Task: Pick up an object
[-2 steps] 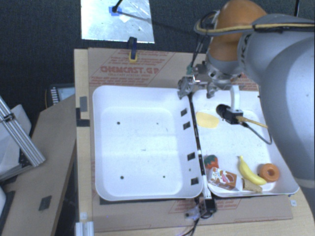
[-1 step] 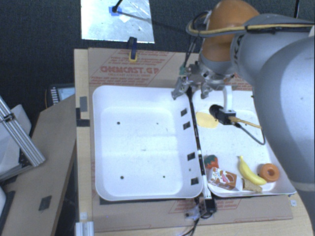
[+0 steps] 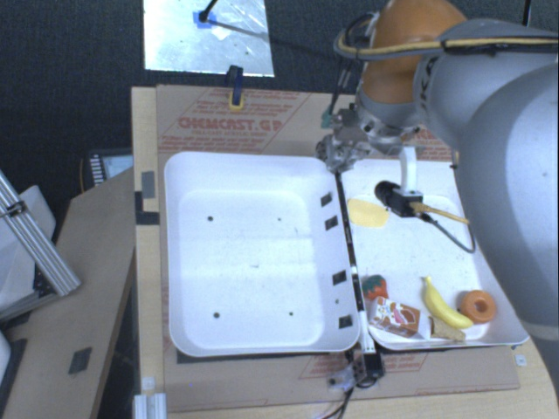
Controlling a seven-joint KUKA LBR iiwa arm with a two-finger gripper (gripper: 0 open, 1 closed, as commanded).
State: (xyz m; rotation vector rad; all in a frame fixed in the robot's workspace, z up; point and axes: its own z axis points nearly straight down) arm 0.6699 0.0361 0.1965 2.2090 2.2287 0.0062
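Grey metal pincer [image 3: 336, 154] hangs over the right white plastic bin [image 3: 397, 256], at its far-left corner; finger state cannot tell. Yellow curved banana [image 3: 441, 305] lies well apart, toward the near edge.

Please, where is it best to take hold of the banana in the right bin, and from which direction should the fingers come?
Grip the banana at its middle, coming straight from above, fingers across its narrow width. It lies flat and slanted, so the ends curve away. The orange ring sits close on its right, so the fingers probably need care there.

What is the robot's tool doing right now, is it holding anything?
Tool: at the back edge between the two bins; whether it is open, shut or holding something cannot be told.
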